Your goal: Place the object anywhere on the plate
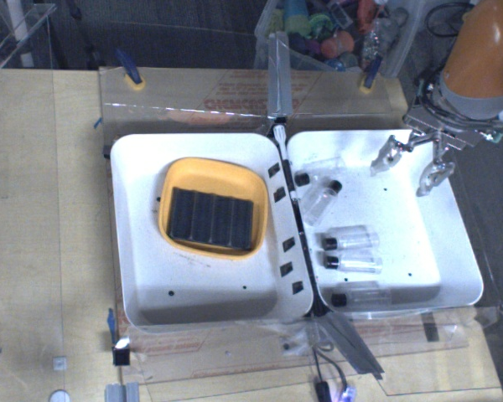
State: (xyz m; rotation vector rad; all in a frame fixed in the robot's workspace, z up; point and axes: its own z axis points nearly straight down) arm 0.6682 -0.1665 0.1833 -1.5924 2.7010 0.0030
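A yellow plate (211, 207) is seen in the left bin (142, 291), nearer its back and right edges, and a black ribbed rectangular object (215, 218) lies flat on it, covering most of the plate's floor. In the right bin (453, 266), several clear plastic vials with black caps are scattered: one vial (320, 198) is tilted near the back left corner, two vials (350, 250) lie side by side near the left edge, and another vial (360, 296) rests against the front edge. The gripper (411, 164) is held above the back right part of the right bin, its fingers spread well apart with nothing between them.
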